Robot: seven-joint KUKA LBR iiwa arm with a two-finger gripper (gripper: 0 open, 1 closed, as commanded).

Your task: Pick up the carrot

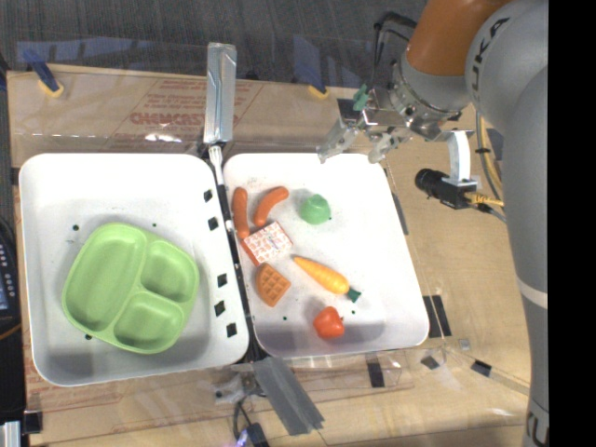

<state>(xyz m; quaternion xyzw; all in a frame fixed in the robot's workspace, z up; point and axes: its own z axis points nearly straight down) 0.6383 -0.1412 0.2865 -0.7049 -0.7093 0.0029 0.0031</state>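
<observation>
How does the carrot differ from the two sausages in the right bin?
The carrot is orange, tapered, with a green tip; the sausages are reddish-brown with rounded ends. The carrot lies alone near the bin's middle, slanting down toward the right; the sausages sit close together at the bin's upper left, by the divider. Both are long, toy-like foods lying flat in the right bin, away from the gripper.

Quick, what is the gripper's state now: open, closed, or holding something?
Gripper: open, holding nothing, above the right bin's far edge; carrot lies untouched.
</observation>
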